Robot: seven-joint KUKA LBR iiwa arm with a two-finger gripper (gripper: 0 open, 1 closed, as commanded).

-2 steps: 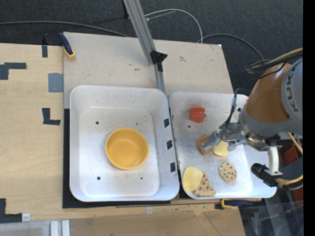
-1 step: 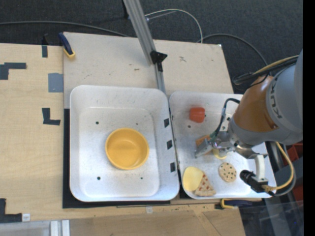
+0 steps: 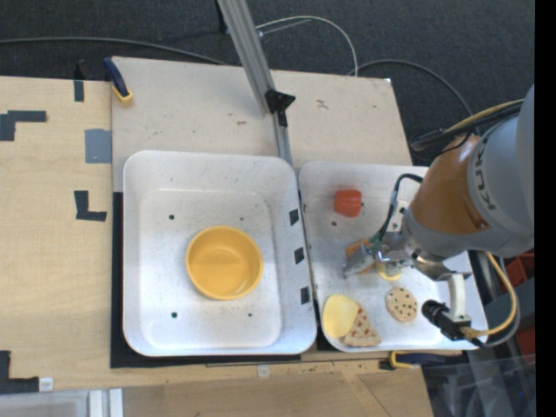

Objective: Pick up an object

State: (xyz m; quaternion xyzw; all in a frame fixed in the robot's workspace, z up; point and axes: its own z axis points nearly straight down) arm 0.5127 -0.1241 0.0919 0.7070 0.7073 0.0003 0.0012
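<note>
- Gripper (image 3: 363,261) low in the right bin (image 3: 369,176), mid-frame right; can't tell jaw state, too small and blurred.
- Small orange-brown item (image 3: 355,249) right at the fingertips; contact unclear, not visibly held.
- Red cylinder (image 3: 348,201) above the gripper, apart from it.
- Speckled cookie (image 3: 401,304), yellow piece (image 3: 340,314) and pizza-like slice (image 3: 362,327) along the bin's lower edge; slice touches the yellow piece.
- Pale yellow bit (image 3: 390,273) just beside the wrist, partly hidden.
- Left bin (image 3: 156,176) holds a yellow bowl (image 3: 224,262), upright, centre.
- "KU" lettering (image 3: 482,183) legible on the grey arm; rest cut off.
</note>
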